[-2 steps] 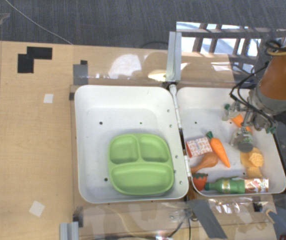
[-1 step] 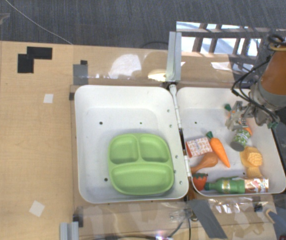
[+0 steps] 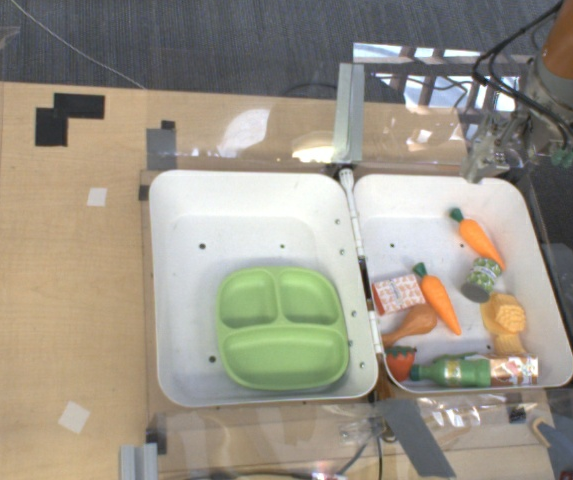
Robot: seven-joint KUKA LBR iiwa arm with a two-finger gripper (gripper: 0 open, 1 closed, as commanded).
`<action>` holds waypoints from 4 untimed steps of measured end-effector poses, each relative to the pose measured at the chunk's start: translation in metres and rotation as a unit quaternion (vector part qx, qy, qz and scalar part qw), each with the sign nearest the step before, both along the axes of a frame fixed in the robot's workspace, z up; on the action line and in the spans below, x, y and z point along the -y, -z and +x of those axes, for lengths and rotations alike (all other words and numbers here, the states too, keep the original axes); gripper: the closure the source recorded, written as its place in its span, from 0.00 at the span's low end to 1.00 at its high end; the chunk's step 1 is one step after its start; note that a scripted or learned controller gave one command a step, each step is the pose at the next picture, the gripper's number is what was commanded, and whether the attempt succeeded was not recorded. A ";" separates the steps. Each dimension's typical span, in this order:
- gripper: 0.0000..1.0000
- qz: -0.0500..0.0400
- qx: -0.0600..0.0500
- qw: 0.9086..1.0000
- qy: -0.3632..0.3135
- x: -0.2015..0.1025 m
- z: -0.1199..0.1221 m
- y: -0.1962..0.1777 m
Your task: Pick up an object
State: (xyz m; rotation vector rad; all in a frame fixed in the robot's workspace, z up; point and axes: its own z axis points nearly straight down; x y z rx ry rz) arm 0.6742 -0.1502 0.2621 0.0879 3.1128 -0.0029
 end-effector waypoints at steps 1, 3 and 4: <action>1.00 0.002 -0.006 0.999 0.047 -0.028 -0.008 -0.030; 1.00 0.001 0.005 0.999 0.044 -0.030 -0.003 -0.058; 1.00 0.000 0.011 0.999 0.042 -0.031 -0.001 -0.072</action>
